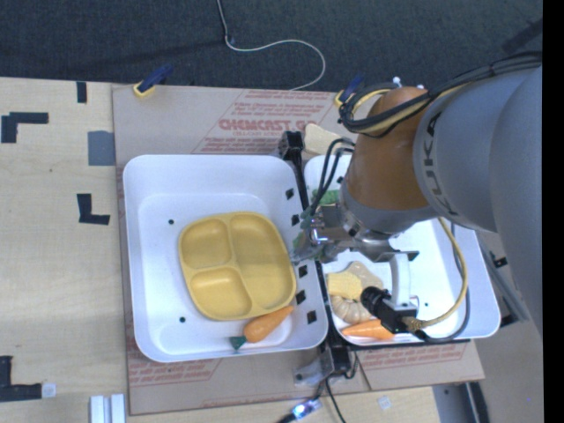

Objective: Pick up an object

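Observation:
The grey arm with its orange band (397, 161) reaches down into the right bin (458, 320). Its gripper (352, 258) sits low over the bin's left part, above pale yellow food pieces (348, 285). An orange carrot (368, 330) lies at the bin's front edge, beside a black part of the gripper (383, 307). A bit of green (328, 196) peeks out behind the wrist. In the left bin (145, 192) a yellow divided plate (236, 263) lies flat, with a second carrot (267, 322) at its front right corner.
Both bins rest on a cardboard sheet (256, 122) on the wooden bench. A white cable (264, 42) loops across the dark floor at the back. Black clips (291, 144) sit along the wall between the bins. Cables hang around the wrist.

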`<state>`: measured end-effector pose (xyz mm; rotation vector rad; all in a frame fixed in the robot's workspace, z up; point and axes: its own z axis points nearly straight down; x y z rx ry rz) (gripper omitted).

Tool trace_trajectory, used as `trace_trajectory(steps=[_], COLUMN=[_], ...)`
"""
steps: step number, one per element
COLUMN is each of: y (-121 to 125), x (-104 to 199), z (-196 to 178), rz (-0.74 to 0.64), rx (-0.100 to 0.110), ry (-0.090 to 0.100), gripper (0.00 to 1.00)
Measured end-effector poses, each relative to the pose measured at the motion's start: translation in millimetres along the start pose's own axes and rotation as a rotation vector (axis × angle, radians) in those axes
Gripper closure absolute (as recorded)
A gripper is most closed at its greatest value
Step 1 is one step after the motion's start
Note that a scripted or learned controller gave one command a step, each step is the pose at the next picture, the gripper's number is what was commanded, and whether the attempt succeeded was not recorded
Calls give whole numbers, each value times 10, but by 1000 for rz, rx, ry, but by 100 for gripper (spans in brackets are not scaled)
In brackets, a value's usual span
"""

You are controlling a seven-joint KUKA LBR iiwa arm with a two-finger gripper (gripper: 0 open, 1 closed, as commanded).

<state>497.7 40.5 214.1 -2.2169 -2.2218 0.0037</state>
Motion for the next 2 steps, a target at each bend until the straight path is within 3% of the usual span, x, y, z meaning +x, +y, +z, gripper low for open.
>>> trace_trajectory(steps=[2], y=[-3], x=[-27], z=[-202], rz=[1], rx=[-2], ry=[0], gripper=[100])
